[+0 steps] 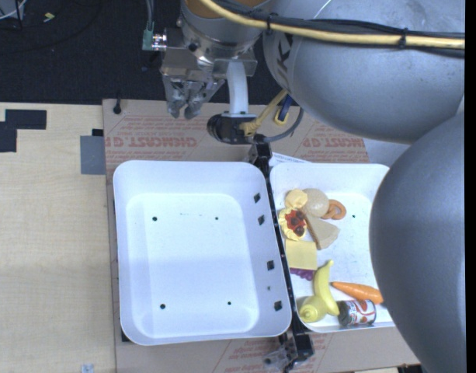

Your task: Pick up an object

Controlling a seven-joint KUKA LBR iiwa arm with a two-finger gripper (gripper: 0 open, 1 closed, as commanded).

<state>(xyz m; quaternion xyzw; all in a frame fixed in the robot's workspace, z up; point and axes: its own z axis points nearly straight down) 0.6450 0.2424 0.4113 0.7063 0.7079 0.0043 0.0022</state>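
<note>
My gripper (185,106) hangs high above the back edge of the left bin (129,231), its fingers close together with nothing between them. The right bin (354,179) holds a pile of toy food: a yellow banana (321,287), an orange carrot (357,291), a small can (357,312), a yellow cheese square (302,254), a beige wedge (325,231), a pale round piece (315,202) and a red-topped pastry (295,223). The arm's grey body covers the right bin's right side.
A black clip row (270,239) joins the two bins along their shared wall. Cardboard with red print (183,134) lies under the bins. A yellow cable (323,29) runs across the arm at the top.
</note>
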